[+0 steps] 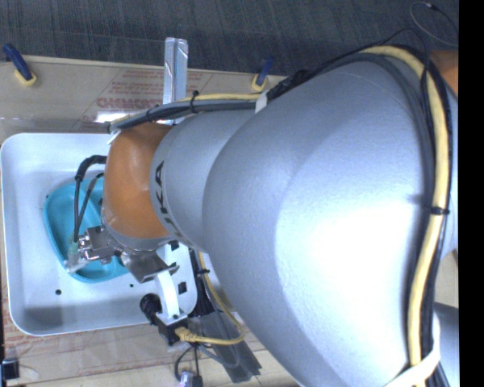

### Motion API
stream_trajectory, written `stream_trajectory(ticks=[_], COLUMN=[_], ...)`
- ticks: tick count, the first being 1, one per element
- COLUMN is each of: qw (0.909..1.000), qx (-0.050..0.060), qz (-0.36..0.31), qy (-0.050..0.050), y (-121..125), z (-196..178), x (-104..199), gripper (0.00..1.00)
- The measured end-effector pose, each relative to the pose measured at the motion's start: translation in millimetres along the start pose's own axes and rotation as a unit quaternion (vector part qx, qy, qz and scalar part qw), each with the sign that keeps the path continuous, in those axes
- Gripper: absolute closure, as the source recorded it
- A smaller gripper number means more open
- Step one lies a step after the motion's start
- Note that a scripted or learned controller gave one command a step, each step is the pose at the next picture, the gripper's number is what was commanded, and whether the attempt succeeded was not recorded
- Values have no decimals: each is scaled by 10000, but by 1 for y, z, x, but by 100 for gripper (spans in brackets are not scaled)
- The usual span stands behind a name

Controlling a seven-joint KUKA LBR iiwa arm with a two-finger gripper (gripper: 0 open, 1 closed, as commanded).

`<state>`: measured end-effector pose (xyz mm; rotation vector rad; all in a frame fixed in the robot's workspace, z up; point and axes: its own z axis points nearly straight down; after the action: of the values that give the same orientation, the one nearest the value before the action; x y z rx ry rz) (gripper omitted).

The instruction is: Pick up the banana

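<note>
Your arm [306,216] hangs low over the left bin [16,216], above a blue thing [60,224]; banana pickup looks unfinished.

One white bin [16,216]; one turquoise object [60,220] in it; two blue clamps, far left [20,63] and far centre [262,72].

I can make out black letters running along the grey arm [306,216] just past its orange band [133,184], seemingly "KA". There's faded red printing on the cardboard sheet [129,95] behind the bin, too blurred to read.
</note>
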<state>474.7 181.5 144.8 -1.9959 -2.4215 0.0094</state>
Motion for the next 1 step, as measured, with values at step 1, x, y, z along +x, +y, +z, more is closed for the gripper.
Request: stream_trajectory(ticks=[1], qw=[9982], qx=[-18], qz=[607], qy=[1], y=[3], z=[-56], x=[14], gripper=[0])
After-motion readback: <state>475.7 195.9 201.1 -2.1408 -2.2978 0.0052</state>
